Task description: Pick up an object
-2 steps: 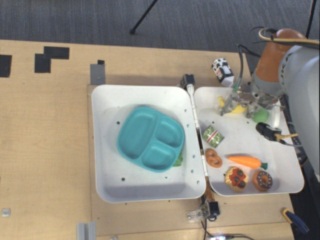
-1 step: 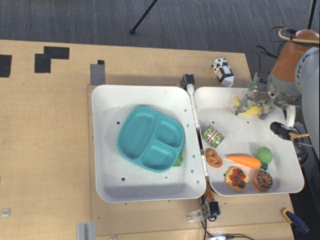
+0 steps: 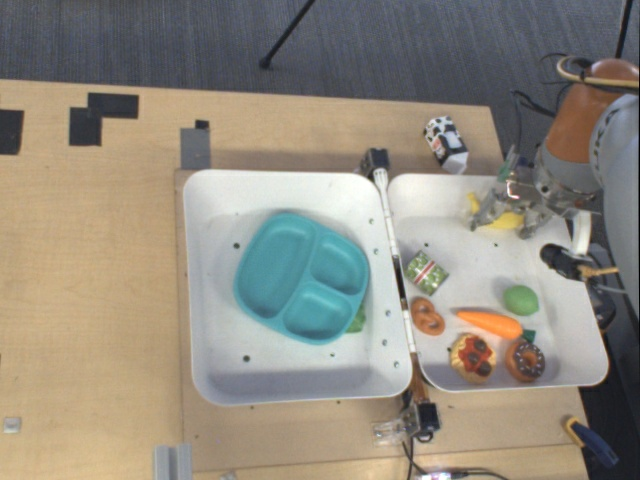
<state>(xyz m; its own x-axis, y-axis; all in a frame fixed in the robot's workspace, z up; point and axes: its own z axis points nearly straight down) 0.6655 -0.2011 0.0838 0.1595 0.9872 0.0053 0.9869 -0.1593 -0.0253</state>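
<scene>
A divided tray [image 3: 303, 277] lies in the left bin [image 3: 215, 368]; a carrot [image 3: 490, 322] in the right bin [image 3: 580, 363].

Yellow banana [image 3: 497, 222], right bin's far corner

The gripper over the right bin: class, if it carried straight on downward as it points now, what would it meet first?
Most likely the yellow object lying right under the gripper, near the right bin's back wall; depth is hard to judge from above.
</scene>
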